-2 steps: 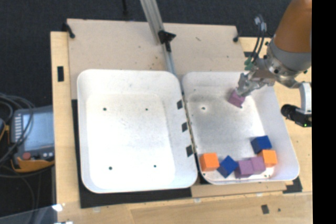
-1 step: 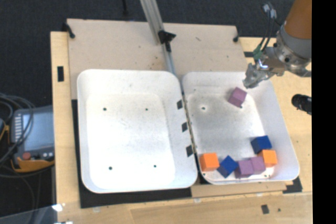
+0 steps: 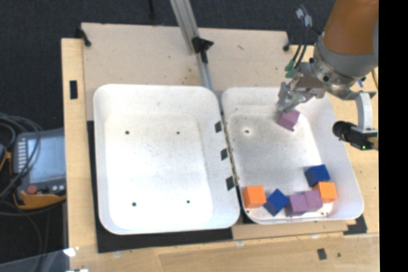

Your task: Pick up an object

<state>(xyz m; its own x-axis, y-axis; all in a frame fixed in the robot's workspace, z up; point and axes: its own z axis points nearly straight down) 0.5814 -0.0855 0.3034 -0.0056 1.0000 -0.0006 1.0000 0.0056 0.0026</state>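
The arm [image 3: 349, 22] runs off the right edge, its base out of sight. The tool [image 3: 292, 100] covers the top of a purple cube [image 3: 289, 119]; its fingers blur together. The counter [image 3: 191, 48] is cropped at the near edge.

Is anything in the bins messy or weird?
Nothing broken or spilled. One purple block sits tilted right under the gripper, apart from the other blocks bunched along the right bin's near edge.
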